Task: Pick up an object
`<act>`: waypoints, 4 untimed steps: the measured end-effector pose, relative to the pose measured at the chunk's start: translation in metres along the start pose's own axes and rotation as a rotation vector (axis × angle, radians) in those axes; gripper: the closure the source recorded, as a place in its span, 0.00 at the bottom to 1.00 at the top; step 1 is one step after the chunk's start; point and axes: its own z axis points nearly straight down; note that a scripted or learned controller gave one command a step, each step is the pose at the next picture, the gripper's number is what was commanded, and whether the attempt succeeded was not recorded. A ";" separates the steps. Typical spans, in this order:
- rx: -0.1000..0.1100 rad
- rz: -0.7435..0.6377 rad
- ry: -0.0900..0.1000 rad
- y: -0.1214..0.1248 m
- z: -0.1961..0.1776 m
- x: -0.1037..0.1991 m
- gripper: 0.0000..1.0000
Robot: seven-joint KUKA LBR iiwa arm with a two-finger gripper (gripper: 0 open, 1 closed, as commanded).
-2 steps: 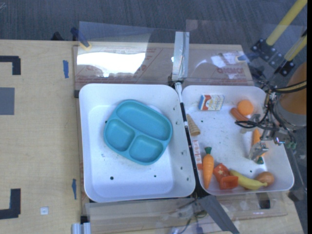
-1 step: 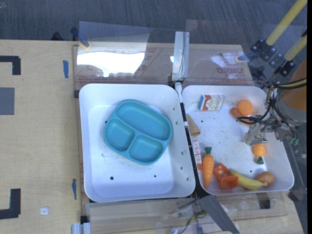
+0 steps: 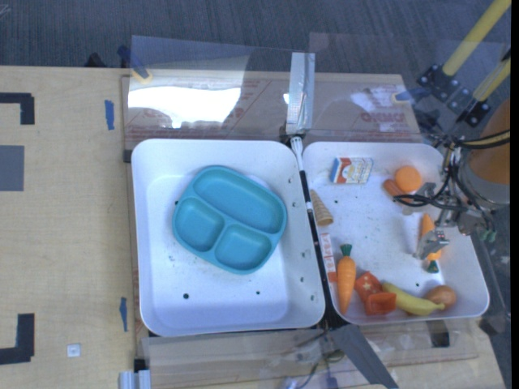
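Observation:
My gripper (image 3: 432, 244) hangs low over the right side of the right bin (image 3: 381, 217), reaching in from the right. Directly under and around it lies a small orange object (image 3: 426, 224), partly hidden by the gripper; whether it is held I cannot tell. Loose toy foods lie in the same bin: an orange ball (image 3: 408, 177) at the back, a small white carton (image 3: 350, 169), a cone (image 3: 321, 207), a carrot (image 3: 346, 275), a red pepper (image 3: 371, 287), a banana (image 3: 413, 301) and a brown egg-shaped piece (image 3: 443, 296) at the front.
The left bin (image 3: 154, 298) holds a blue divided plate (image 3: 230, 218). A raised divider (image 3: 308, 217) separates the bins. Clear plastic sheets (image 3: 211, 96) stand behind both bins. Cables and the arm's body (image 3: 486, 168) crowd the right edge.

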 end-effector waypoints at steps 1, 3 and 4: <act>-0.003 0.042 0.014 -0.002 0.014 0.003 0.00; 0.000 0.041 -0.001 -0.001 0.000 -0.001 0.00; -0.002 0.018 0.013 -0.001 0.014 0.000 0.00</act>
